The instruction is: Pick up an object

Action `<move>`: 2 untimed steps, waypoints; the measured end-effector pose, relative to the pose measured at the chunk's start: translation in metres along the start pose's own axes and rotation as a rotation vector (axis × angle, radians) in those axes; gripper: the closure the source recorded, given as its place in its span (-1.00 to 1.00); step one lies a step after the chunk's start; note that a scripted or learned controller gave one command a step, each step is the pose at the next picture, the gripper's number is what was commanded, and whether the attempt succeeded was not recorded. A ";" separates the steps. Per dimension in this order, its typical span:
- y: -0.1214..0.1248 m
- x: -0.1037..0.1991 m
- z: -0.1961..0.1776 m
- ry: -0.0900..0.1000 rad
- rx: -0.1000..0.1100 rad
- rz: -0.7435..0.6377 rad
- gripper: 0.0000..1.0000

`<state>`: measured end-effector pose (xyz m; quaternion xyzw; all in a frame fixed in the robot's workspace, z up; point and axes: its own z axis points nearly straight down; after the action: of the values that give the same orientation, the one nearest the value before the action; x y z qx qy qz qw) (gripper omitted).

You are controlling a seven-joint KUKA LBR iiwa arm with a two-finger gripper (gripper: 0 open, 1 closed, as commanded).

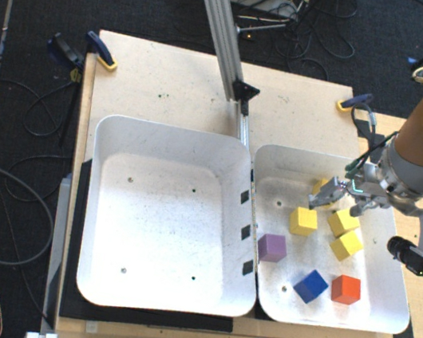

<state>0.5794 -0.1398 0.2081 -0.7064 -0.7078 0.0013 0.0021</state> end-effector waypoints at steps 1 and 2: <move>0.001 0.000 -0.003 -0.001 -0.005 0.001 -1.00; -0.004 0.009 0.052 0.000 0.001 0.002 -1.00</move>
<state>0.5749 -0.1305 0.1556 -0.7073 -0.7069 0.0016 0.0024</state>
